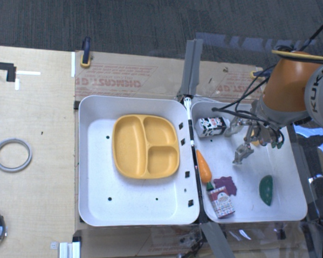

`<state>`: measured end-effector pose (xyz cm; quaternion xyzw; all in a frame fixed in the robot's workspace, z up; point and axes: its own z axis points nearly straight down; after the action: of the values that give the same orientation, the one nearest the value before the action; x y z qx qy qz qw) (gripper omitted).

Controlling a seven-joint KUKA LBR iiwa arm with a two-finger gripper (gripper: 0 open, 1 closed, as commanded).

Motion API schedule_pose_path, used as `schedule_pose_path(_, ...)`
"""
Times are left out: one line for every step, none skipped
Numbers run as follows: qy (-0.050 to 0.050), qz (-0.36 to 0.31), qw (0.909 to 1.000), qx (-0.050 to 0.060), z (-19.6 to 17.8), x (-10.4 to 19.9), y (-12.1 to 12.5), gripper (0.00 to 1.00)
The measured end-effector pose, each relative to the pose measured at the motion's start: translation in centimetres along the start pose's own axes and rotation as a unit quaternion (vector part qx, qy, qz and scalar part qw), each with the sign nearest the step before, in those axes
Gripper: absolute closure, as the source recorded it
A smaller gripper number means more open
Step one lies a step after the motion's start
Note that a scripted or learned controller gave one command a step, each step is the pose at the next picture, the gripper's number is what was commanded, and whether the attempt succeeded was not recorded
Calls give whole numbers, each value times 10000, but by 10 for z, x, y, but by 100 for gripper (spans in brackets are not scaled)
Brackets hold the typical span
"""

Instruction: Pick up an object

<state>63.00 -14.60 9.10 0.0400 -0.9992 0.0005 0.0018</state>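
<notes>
Orange-banded arm hangs over the right bin [295, 213], claw [243, 152] low above bare floor, nothing between its fingers; whether they are spread I cannot tell. Carrot [204, 167], green pepper [266, 189], small can [212, 126] all lie ungrasped. Pick not yet made.

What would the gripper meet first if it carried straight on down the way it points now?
Probably the bare floor of the right bin: the gripper points down at open white bottom between the cow-patterned object and green object. Depth is unclear.
</notes>
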Motion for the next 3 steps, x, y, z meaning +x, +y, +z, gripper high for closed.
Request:
schedule_pose_path(-51,476,9989,-2,-71,-11,2,0)
schedule_pose_path(-30,2442,9697,-5,-41,-17,19,0)
schedule_pose_path(-46,1922,9813,-1,-94,16,-59,0)
